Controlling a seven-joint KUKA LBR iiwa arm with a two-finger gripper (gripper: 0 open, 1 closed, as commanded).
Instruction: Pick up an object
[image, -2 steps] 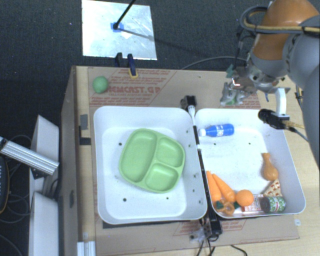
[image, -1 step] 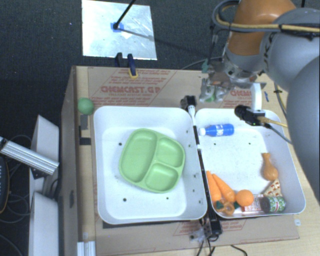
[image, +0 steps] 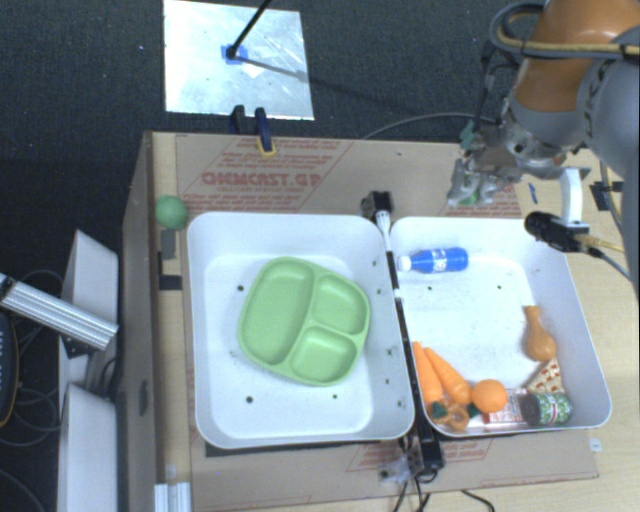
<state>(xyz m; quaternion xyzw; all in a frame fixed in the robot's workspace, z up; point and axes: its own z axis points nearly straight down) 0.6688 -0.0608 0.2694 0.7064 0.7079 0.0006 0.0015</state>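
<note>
While the gripper hangs above the right bin's rim at 12 o'clock, can't tell its state. Nearest target: blue bottle, just below it. Risk: round bottle rolls off on contact. Carrots, orange ball and can crowd 6 o'clock, so multi-grab or a wall hit is likely.

bright, even overhead light; white bins near blown out; glare on foil sheet; soft shadows; slight overall blur, grainy.
</note>
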